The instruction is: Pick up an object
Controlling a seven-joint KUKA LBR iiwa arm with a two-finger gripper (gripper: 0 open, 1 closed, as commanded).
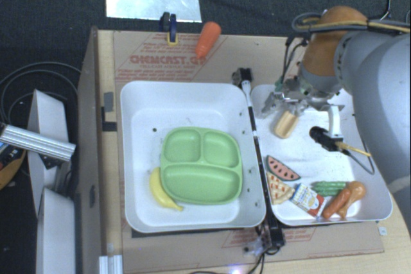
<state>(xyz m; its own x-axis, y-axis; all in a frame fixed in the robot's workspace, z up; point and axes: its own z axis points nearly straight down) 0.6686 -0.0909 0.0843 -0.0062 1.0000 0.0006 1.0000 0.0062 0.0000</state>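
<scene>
We see a tan roll (pixel 285 124) lying tilted in the upper part of the right bin (pixel 308 154), as the camera shows the two bins. Its upper end sits right at the gripper (pixel 286 106), which hangs low over that corner of the bin. We cannot tell how wide the jaws are set, nor whether they have any hold on the roll.

Nearer the camera from the jaws, a watermelon slice (pixel 282 168) lies by the bin's inner wall. Just beyond it lies a pizza slice (pixel 277 188), close to or touching the watermelon. Further along the near edge, away from the jaws toward the view's right, we find a small packet (pixel 306 197), a green pod (pixel 327 187) and an orange piece (pixel 344 198), bunched close together.

To the view's left of the jaws, past the wall the two bins share, is the left bin (pixel 144 115). A green plate (pixel 201 165) with three compartments sits in its near half. A banana (pixel 162 189) lies against the plate's left rim, on the side far from the jaws.

Beyond the bins, up and to the left of the jaws, a carrot (pixel 207 40) rests on the cardboard (pixel 138 61). A small clamp (pixel 169 25) grips that sheet's far edge, near the carrot.
</scene>
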